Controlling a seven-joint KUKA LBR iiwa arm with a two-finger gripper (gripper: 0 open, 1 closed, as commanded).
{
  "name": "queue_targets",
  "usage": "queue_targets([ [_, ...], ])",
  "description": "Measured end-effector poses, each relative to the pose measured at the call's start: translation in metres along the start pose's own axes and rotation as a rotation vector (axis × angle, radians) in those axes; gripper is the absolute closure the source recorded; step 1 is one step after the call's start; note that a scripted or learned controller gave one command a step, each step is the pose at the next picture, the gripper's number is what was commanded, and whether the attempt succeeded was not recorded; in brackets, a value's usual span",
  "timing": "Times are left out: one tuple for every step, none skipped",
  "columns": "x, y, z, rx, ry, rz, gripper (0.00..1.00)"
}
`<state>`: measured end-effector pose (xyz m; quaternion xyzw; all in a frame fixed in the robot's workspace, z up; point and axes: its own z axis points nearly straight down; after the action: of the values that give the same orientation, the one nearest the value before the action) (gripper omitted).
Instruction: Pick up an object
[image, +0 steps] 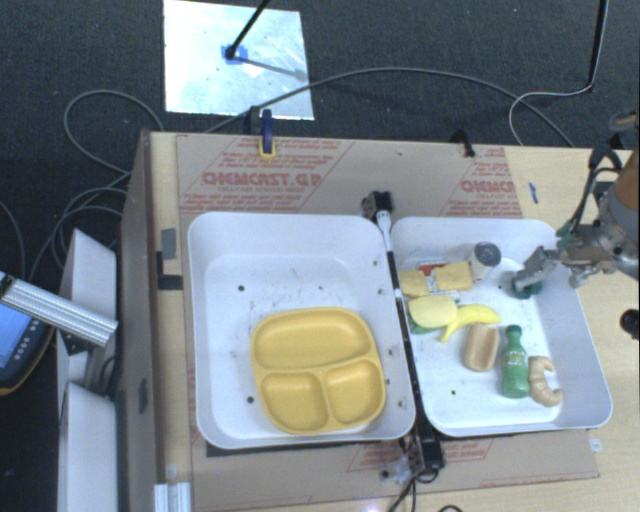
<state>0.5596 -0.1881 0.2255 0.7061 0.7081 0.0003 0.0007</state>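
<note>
The things to pick from lie together in the right bin (590, 400), at the middle right of the frame: a green bottle (514, 362) standing out by its colour, a bread roll (481, 346) just left of it, a croissant (544, 381) just right of it, and above them a banana (470, 318) touching a pale green fruit (430, 311). A yellow wedge of cheese (448, 277) and a small grey can (487, 254) sit nearer the bin's upper wall. They crowd one another, which likely makes a clean grab harder.

The gripper (527, 278) hangs over the upper right part of that bin, near the can and apart from every item; whether its fingers are apart or together, I cannot tell. Nothing is seen between them.

The left bin (225, 260) holds only a yellow divided tray (318, 368), lower centre, probably a place for sorted items.
</note>
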Motion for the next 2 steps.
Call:
queue_targets([
  [0.019, -0.023, 0.131, 0.004, 0.001, 0.001, 0.0],
  [0.044, -0.067, 0.141, 0.001, 0.001, 0.002, 0.0],
])
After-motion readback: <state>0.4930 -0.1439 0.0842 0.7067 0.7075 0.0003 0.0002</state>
